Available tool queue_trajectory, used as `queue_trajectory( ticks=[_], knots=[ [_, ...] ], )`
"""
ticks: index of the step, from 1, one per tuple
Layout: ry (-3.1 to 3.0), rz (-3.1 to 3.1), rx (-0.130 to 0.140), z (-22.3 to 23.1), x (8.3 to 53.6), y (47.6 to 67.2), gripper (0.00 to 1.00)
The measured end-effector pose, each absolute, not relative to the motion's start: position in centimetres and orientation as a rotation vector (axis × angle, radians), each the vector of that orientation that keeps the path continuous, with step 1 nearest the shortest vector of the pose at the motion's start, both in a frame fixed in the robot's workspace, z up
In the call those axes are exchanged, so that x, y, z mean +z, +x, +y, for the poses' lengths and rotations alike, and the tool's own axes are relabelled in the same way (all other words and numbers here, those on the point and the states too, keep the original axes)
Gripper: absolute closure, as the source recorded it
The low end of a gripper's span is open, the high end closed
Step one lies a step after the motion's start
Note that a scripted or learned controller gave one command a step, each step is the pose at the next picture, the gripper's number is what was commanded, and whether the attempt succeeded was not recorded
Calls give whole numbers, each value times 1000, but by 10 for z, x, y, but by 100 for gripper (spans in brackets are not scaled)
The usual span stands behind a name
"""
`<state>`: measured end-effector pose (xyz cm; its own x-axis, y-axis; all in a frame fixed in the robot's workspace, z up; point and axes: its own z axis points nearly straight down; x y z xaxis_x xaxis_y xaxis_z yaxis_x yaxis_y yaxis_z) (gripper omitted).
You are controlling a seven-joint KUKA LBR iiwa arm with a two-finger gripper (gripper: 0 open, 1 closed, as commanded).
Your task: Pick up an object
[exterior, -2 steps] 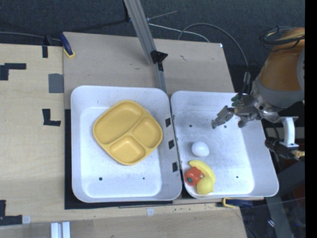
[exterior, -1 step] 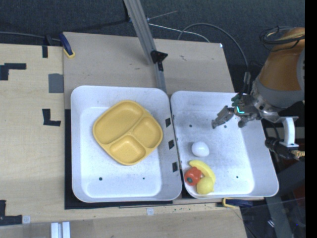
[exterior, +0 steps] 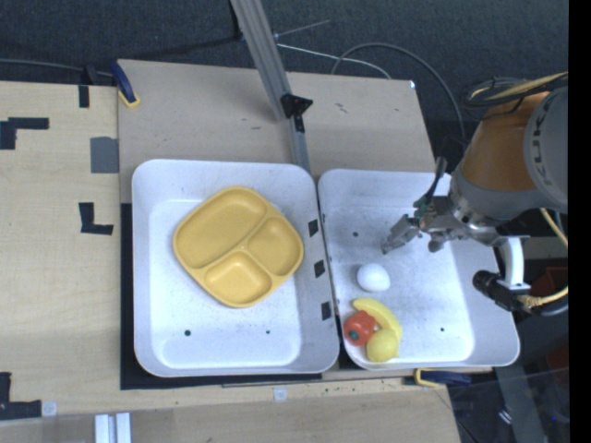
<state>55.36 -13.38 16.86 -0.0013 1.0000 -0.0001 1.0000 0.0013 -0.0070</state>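
Observation:
In the right bin (exterior: 462,340) a white egg-shaped object (exterior: 373,277) lies near the middle left. Below it, at the bin's front left corner, sit a yellow banana (exterior: 381,316), a red tomato-like piece (exterior: 361,326) and a yellow lemon-like piece (exterior: 382,345), bunched together. My gripper (exterior: 404,234) hangs over the right bin, above and right of the white egg, with nothing between its fingers. The grey arm with its orange band (exterior: 499,155) comes in from the right.
A yellow divided plate (exterior: 238,245) lies in the left bin (exterior: 157,340). A grey metal post (exterior: 268,53) slants down to the divider between the bins. Cables run along the bench's far right edge.

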Motion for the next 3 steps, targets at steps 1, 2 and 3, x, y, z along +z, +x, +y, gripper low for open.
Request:
queue_trajectory(
  ticks=[1, 2, 3],
  knots=[
    [-2214, -2219, 9, -126, 106, 550, 0],
    [-2220, -2223, 3, -126, 89, 550, 0],
    [-2218, -2224, 2, -125, 99, 550, 100]
  ],
)
